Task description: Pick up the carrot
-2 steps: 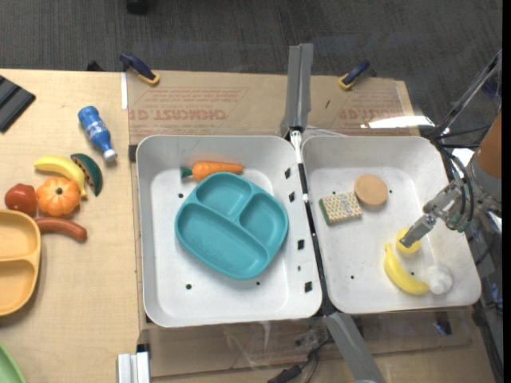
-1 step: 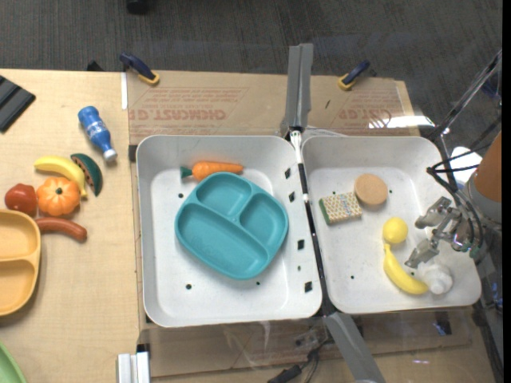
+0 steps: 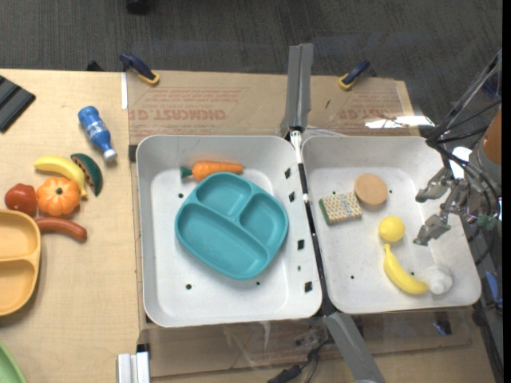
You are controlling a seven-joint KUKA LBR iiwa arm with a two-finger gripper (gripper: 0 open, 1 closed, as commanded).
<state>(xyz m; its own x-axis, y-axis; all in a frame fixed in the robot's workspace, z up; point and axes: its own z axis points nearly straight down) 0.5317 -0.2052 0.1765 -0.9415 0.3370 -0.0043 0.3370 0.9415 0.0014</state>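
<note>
The carrot (image 3: 214, 168), orange with a green top, lies in the left bin (image 3: 156, 238) along its far wall, just behind the teal divided plate (image 3: 231, 224). My gripper (image 3: 432, 210) hangs at the right side of the right bin (image 3: 407, 162), far from the carrot. Its fingers (image 3: 427, 231) are spread apart with nothing between them.
In the right bin lie a sponge (image 3: 341, 207), a tan round disc (image 3: 370, 189), a lemon (image 3: 391, 229), a banana (image 3: 403, 275) and a small white object (image 3: 439, 279). Left of the bins sit a blue bottle (image 3: 97, 133), toy fruits (image 3: 57, 196) and a yellow tray (image 3: 16, 262).
</note>
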